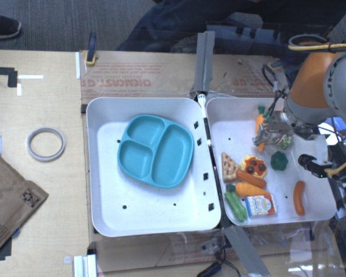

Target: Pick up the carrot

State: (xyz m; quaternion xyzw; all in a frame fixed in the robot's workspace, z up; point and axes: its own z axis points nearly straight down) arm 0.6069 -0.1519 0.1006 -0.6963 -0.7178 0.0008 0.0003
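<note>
Carrot (251, 179) lying in right bin (323, 212), jaws above, their state unclear

Carrot (251, 179) in right bin, untouched.
Orange, tapered, lying flat at a slant, below the pizza slice, above the milk carton.

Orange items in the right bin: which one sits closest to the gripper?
The small orange piece by the bin's far wall, right beside the gripper. The long carrot and the sausage lie farther toward the bin's near side.
</note>
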